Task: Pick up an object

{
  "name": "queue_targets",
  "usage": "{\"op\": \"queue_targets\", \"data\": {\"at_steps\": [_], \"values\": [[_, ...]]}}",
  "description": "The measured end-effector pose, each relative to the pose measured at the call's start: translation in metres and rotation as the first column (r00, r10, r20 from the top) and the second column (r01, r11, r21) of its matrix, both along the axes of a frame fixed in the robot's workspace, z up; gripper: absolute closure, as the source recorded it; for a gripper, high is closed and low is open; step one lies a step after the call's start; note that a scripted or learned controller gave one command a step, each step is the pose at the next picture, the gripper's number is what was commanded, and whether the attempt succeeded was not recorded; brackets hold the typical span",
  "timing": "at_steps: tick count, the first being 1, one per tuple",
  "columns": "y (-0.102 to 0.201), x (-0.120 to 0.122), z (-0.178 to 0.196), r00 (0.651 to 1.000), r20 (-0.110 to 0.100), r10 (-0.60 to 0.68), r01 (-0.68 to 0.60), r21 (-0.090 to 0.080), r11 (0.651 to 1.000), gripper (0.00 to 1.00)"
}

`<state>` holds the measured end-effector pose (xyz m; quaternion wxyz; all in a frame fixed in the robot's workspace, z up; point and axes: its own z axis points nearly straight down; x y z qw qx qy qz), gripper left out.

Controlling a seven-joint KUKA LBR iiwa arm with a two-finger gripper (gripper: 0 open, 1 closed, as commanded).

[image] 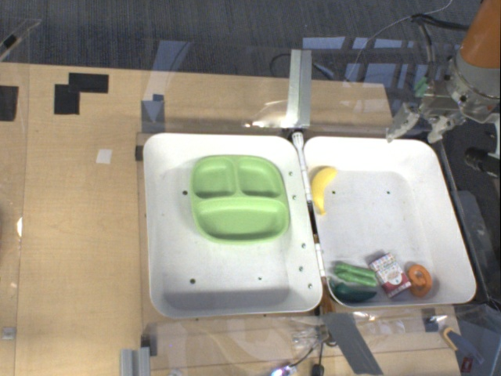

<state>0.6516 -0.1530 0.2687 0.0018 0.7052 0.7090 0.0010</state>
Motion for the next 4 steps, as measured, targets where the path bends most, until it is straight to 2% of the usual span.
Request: {"op": "queue_targets", "data": {"at_steps": [1,2,3,4], "values": [[0.058,-0.005,-0.087,0.991,-0.002,-0.136,0.136,0.002,0.991,0.0],[0.06,-0.004,-0.075,0.991,0.002,-0.131,0.131,0.003,0.991,1.0],[0.06,-0.004,-0.075,0.991,0.002,-0.131,0.131,0.002,0.991,0.0],[0.061,-0.002,-0.064,0.992,0.006,-0.126,0.126,0.004,0.992,1.0]]}}
